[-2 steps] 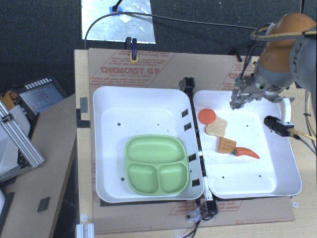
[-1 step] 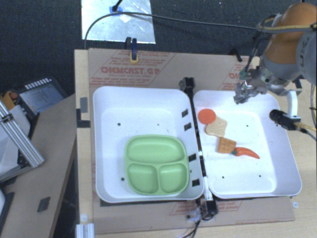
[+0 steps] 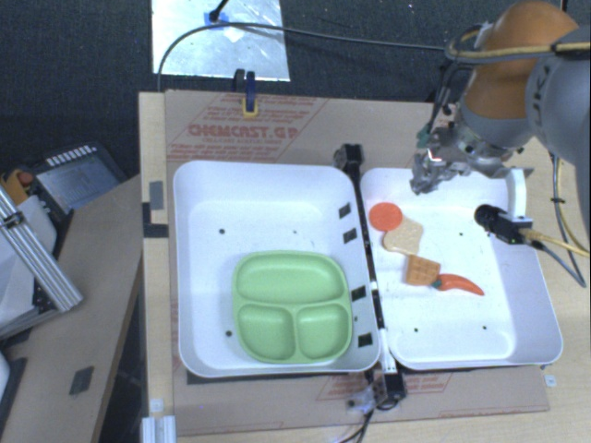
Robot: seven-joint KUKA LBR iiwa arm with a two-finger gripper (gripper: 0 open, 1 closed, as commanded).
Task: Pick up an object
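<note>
While two shallow white plastic bins sit side by side on the counter, the left bin (image 3: 199, 247) holds one green three-compartment tray (image 3: 292, 305). The right bin (image 3: 526, 321) holds four small items: an orange-red round disc (image 3: 386, 216), a pale bread-shaped slice (image 3: 404, 238), a tan square cracker (image 3: 421, 271) and an orange carrot-shaped piece (image 3: 459, 285). The gripper (image 3: 427, 179) hovers above the right bin's far edge, gripping nothing.

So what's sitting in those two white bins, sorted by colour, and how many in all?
Green: 1, the divided plate in the left bin
Orange: 2, a round disc and a carrot in the right bin
Tan: 2, a bread slice and a cracker
Total: 5
</note>
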